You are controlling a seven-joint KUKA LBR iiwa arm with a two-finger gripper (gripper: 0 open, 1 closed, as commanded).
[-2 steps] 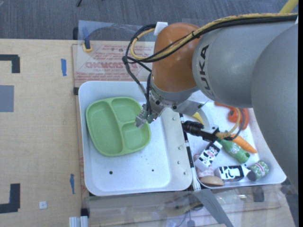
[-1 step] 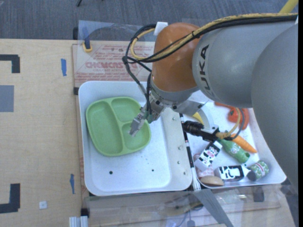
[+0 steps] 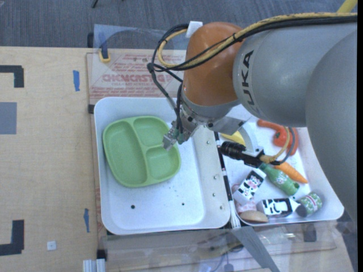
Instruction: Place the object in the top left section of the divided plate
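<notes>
1. The grey arm (image 3: 295, 61) reaches in from the right, its orange band (image 3: 210, 61) above the wrist, and the hand (image 3: 172, 139) hangs over the right edge of the green divided plate (image 3: 133, 152).
2. The plate lies in the left white bin (image 3: 113, 208), toward that bin's upper left, with its three sections showing bare green.
3. The hand's tip is small and dark against the plate; how far its fingers stand apart cannot be told from this view, nor whether anything sits between them.
4. The right white bin (image 3: 332, 205) carries the loose things: a green bottle (image 3: 281, 179), an orange carrot (image 3: 292, 171), a black-and-white cow-patterned toy (image 3: 249, 186), a second black-and-white piece (image 3: 277, 206), and a small green-and-dark can (image 3: 309, 203).
5. A yellow piece (image 3: 235, 136) and an orange-red curved piece (image 3: 278, 132) lie near the bin's upper part, partly under the arm.
6. Which of these is the task's object is unclear.
7. Both bins sit side by side on the pale wooden worktop (image 3: 39, 169).
</notes>
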